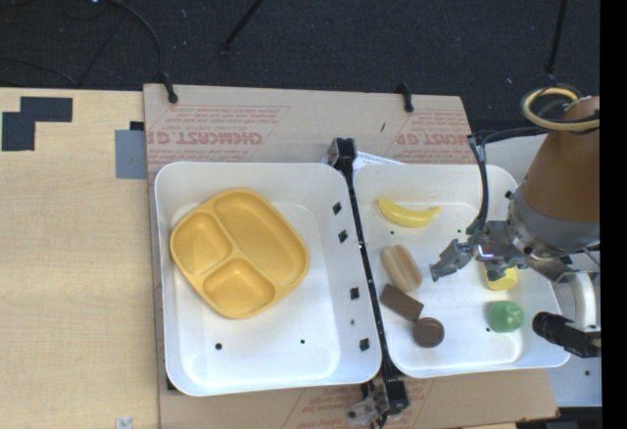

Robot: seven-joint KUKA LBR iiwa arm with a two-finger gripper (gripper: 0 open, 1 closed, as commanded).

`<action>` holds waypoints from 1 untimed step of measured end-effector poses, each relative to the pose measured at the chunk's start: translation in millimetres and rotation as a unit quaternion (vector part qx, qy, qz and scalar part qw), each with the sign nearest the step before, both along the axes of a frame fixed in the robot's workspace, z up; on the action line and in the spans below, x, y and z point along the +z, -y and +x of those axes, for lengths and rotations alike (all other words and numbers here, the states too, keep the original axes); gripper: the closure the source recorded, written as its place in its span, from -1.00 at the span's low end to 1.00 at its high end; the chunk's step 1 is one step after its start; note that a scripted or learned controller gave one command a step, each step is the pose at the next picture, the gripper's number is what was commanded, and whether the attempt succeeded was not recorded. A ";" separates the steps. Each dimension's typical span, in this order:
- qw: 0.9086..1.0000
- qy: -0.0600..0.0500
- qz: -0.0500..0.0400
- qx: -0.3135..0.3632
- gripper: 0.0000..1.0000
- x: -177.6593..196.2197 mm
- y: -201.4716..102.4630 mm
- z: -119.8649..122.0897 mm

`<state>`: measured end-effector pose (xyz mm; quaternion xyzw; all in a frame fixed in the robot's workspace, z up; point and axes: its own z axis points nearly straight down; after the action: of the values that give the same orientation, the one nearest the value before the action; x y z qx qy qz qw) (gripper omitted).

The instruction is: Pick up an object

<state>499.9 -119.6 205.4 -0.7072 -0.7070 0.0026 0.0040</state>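
Brown round disc (428, 331) sits nearest in the right bin (392, 177), touching a dark brown block (401, 302) at its 10 o'clock; green ball (506, 316) lies at the disc's 3 o'clock. Tan oblong piece (401, 266) lies beyond the block. Hand (460, 259) hovers beside it, grip state cannot be told. Yellow banana (409, 213) lies farther back. Left bin (245, 373) carries a yellow divided plate (238, 252).

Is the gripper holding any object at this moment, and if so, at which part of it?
Nothing is seen held. The gripper hangs over bare floor of the right bin, apart from the bread roll and banana.
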 end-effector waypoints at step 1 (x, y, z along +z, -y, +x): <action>1.000 0.000 0.000 0.000 -1.00 -60.3 2.9 5.5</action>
<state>505.3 -122.5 145.1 -0.7073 -0.7069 0.0027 0.0045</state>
